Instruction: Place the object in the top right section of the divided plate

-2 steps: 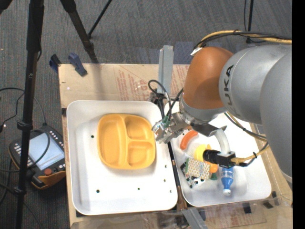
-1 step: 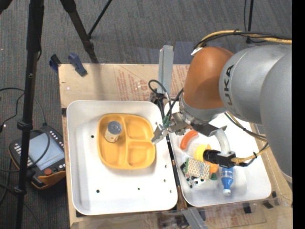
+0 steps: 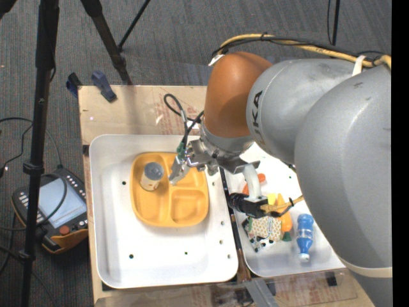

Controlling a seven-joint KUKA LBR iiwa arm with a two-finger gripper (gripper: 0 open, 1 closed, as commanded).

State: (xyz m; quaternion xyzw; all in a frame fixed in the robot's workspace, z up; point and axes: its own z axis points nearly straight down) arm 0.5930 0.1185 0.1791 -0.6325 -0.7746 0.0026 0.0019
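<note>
The arm (image 3: 300, 120) carries the letters "KUKA" down its grey casing beside the orange band. Its gripper (image 3: 177, 169) hangs over the plate's (image 3: 170, 213) top right section; whether its pincer is apart or together, I cannot tell. The cup (image 3: 152, 175) stands upright in the plate's ten o'clock section. A bottle (image 3: 305, 236) lies in the right bin (image 3: 281, 267).

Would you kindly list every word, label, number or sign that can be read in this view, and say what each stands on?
"KA": end of black lettering running up the grey arm; the rest is hidden.
Blue bottle: label too small to read.
Patterned packet: print too blurred to read.
Handheld screen left of the bench: unreadable.
</note>
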